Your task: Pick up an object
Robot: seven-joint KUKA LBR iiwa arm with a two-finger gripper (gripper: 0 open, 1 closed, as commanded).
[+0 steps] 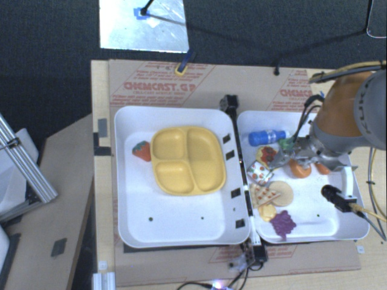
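Overhead slanted view of a bench carrying two shallow white bins side by side on a printed cardboard sheet (163, 86). The left bin (130, 222) contains a yellow three-compartment plate (186, 160) near its centre, with a toy strawberry (142, 150) lying just beside the plate's left edge. The right bin (320, 225) holds a cluster of small toy foods: a blue bottle (266, 138) lying on its side toward the far wall, a red-and-yellow piece (266, 155) below it, a white packet with coloured spots (258, 172), a pizza slice (264, 193) resting against a round tan cracker (282, 193), a small yellow piece (266, 211), a purple grape cluster (282, 222) nearest the front wall, and an orange fruit (300, 169) further right. The grey arm with its orange band (338, 110) enters from the right, and the gripper (289, 151) sits low over the right bin, between the blue bottle and the orange fruit, close to the red-and-yellow piece. Its opening cannot be made out, nor whether it has hold of anything. A silver square panel (144, 17) lies on the dark floor beyond the bench.
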